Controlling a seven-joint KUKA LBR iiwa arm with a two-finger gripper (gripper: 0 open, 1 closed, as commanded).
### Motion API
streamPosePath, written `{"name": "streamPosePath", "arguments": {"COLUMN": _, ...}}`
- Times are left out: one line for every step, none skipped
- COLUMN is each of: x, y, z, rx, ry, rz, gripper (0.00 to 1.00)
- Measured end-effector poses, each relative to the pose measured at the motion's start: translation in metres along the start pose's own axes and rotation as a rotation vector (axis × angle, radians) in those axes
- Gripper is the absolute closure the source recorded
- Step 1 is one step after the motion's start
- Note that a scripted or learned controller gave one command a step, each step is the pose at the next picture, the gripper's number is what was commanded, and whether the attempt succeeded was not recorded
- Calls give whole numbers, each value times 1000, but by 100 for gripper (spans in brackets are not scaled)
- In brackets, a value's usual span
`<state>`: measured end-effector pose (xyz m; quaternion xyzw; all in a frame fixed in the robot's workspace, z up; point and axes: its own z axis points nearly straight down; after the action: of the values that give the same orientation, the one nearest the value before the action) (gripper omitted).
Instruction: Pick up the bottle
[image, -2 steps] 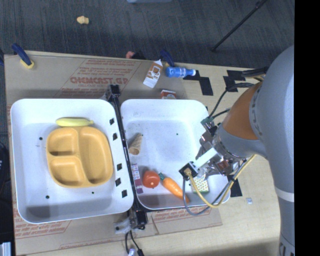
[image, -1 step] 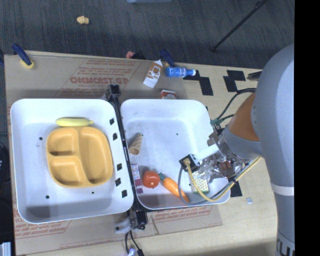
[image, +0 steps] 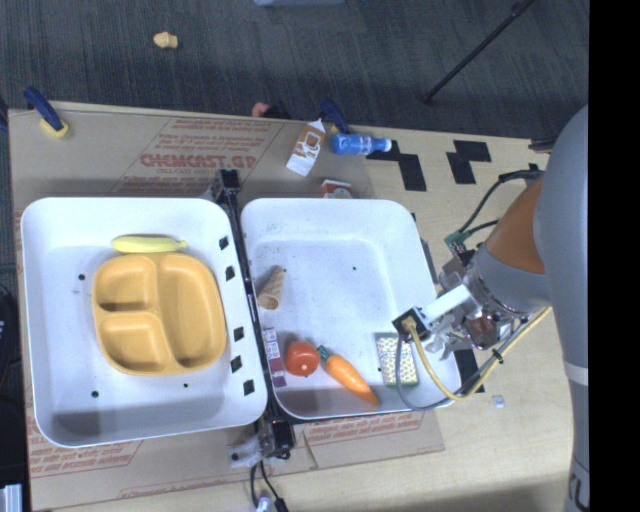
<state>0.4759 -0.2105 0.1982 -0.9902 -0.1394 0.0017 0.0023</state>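
- My gripper (image: 478, 325) hangs over the right rim of the right bin (image: 330, 225). I cannot tell whether it is open or closed.
- The bottle (image: 357, 145), blue, lies on its side on the bench (image: 500, 440) beyond the far edge of the right bin, well apart from my gripper.
- The right bin holds a cone (image: 271, 287), a tomato (image: 302, 358) just beside a carrot (image: 349, 375), and a pale rectangular pad (image: 396, 360) near my gripper.
- The left bin (image: 60, 400) holds a yellow divided plate (image: 160, 312) with a banana (image: 149, 244) along its far edge.
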Motion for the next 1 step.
{"name": "streamPosePath", "arguments": {"x": 19, "y": -58, "z": -5, "rx": 2, "ry": -1, "rz": -79, "gripper": 100}}
